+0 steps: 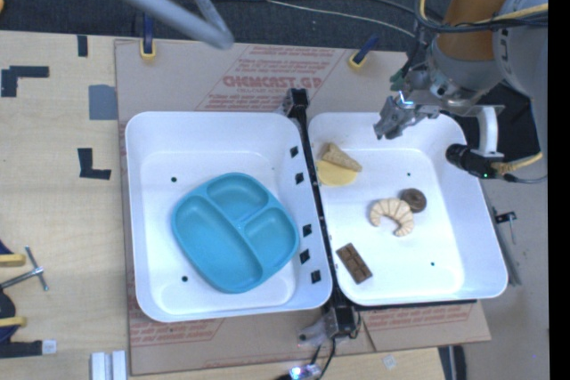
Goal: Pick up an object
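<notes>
A light wooden tabletop [53, 200] carries a printed cardboard sheet [267, 80], and on that sheet sit the left bin [147, 133] and the right bin [472, 280], touching.

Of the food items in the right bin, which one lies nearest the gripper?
The yellow cheese wedge, lying by the divider just below-left of the gripper; croissant, doughnut and chocolate bar lie farther down.

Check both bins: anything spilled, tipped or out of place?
Nothing stands out. The blue tray lies flat in the left bin, turned at an angle. In the right bin, cheese wedge, croissant, donut and chocolate bar lie loose. The hand is over the back rim.
</notes>
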Controlling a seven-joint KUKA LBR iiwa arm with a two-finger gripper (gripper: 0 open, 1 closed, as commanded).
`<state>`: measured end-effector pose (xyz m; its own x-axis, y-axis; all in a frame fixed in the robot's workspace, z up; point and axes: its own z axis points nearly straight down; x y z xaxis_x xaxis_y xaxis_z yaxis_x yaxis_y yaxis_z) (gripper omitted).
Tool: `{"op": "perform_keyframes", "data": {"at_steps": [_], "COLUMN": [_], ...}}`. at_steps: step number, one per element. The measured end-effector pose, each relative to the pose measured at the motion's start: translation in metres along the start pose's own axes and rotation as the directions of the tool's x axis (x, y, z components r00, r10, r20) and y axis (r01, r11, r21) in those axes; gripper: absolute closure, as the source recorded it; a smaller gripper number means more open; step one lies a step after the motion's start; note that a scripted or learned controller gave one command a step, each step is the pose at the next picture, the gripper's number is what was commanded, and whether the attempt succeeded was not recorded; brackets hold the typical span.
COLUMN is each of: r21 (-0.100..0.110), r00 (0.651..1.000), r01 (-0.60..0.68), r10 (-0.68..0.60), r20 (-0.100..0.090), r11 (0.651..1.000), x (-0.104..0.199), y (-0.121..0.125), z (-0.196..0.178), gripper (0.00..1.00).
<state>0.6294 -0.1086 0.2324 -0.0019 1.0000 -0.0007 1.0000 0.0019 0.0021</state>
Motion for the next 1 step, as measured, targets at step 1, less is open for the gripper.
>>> {"op": "perform_keyframes", "data": {"at_steps": [1], "r21": [0.004], "r00": [1.000], "r01": [0.003], "r10": [-0.003], "r20": [-0.001], "r11": [1.000], "x": [0.0616], "y": [-0.0071], "z": [0.0076], "gripper": [1.00]}}
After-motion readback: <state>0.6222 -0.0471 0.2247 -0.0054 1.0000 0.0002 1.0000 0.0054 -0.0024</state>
